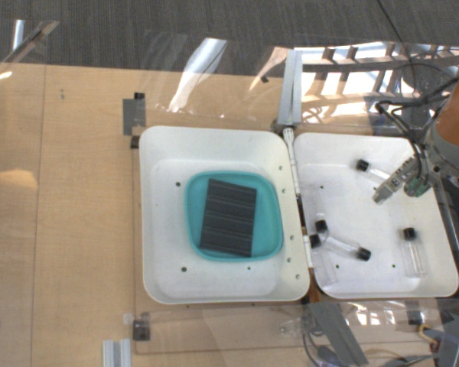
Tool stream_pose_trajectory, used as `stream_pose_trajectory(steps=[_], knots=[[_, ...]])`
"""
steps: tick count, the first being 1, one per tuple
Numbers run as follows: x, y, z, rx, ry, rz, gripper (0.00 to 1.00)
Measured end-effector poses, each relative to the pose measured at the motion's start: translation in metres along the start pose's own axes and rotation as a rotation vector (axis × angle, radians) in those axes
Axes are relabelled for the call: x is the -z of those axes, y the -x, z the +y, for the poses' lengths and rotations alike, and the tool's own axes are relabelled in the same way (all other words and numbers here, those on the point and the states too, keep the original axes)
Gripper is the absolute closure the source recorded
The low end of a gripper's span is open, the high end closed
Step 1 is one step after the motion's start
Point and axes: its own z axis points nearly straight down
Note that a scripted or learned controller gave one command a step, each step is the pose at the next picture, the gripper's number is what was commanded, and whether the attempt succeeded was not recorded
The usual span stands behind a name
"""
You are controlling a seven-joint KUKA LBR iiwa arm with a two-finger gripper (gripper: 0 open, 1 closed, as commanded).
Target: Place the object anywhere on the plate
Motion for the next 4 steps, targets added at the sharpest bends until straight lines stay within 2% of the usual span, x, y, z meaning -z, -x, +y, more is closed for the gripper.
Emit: stream_pose_trajectory(steps=[1, 2, 3, 4], knots=[[-0.035, -0.099, 0.050, 0.003, -0.002, 0.005, 1.00], [-0.008, -0.103, 0.126, 0.101, 0.002, 0.002, 1.00], [-0.008, -0.103, 0.126, 0.100, 0.002, 0.003, 0.00], [-0.036, -0.145, 0.078, 0.067, -0.003, 0.006, 0.00]])
